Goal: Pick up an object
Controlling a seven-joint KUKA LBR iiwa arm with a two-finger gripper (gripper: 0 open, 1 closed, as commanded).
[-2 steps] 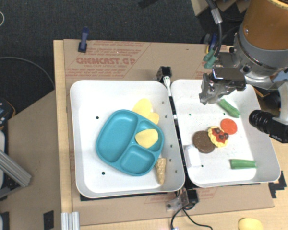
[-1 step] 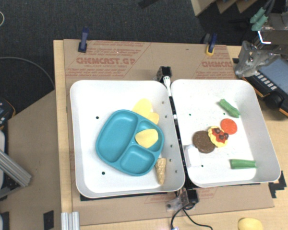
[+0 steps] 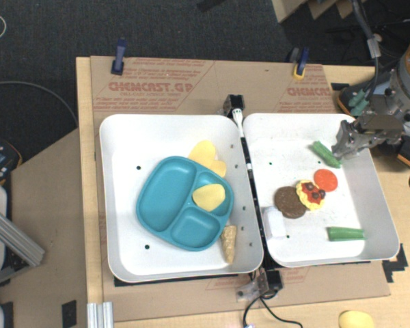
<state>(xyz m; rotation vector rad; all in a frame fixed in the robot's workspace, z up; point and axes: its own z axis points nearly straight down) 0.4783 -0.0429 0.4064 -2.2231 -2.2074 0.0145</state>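
Note:
My gripper [image 3: 346, 144] hangs over the upper right part of the right bin [image 3: 376, 203], reaching in from the right. A green stick [image 3: 325, 154] lies slanted just left of its tip, close to it or touching. Lower in this bin sit a red round piece [image 3: 326, 180], a yellow piece with red berries [image 3: 311, 194], a brown disc [image 3: 288, 202], a white block [image 3: 275, 225] and a green cylinder [image 3: 345, 234]. I see nothing held in the gripper.
The left bin [image 3: 116, 203] holds a teal divided plate [image 3: 164, 203] with a yellow piece [image 3: 208, 197] on it, another yellow piece [image 3: 203, 153] behind the plate and a tan piece [image 3: 229, 242] at its lower right. A black bar [image 3: 244, 162] separates the bins.

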